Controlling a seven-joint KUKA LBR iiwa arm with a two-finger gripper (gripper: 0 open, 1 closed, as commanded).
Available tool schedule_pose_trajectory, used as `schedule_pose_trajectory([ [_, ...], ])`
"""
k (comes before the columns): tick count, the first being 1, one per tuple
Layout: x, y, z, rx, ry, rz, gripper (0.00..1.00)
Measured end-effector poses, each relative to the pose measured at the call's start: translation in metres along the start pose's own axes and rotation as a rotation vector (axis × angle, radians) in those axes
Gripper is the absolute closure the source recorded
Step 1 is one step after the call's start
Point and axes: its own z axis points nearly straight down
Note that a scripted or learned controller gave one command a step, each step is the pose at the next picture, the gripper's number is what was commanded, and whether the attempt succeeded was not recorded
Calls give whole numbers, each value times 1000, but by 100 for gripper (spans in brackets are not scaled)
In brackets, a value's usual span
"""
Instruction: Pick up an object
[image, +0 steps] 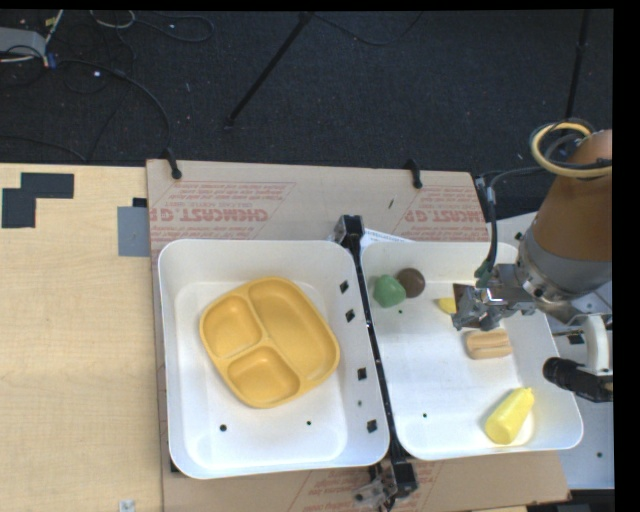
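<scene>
Desk (70, 350): pale wood surface at left, carrying a cardboard sheet (300, 200) with red print under two shallow white bins.

Left bin (190, 420): holds one yellow tray (268, 340) with three compartments, lying flat and turned at an angle, near the bin's middle.

Right bin (440, 420): holds the loose objects, listed left to right.
- Green ball (388, 291), rounded, at the far left of the bin, close to the divider between the bins.
- Brown ball (411, 281), dark and rounded, touching the green ball on its right and slightly farther back.
- Small yellow piece (446, 304), partly covered by the gripper; shape hard to make out.
- Tan block (488, 345), short and rounded at the ends, lying flat just near of the gripper.
- Yellow bottle-like object (509, 416), lying tilted in the near right corner, well apart from the others.

Gripper (478, 310): metal, low over the bin between the yellow piece and the tan block. Whether the jaws are spread or pressed together cannot be told. Arm (572, 220) enters from the right, cut off by the frame.
</scene>
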Motion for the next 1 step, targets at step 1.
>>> schedule_pose_trajectory([
  [1, 55, 5, -3, 3, 3, -4, 100],
])
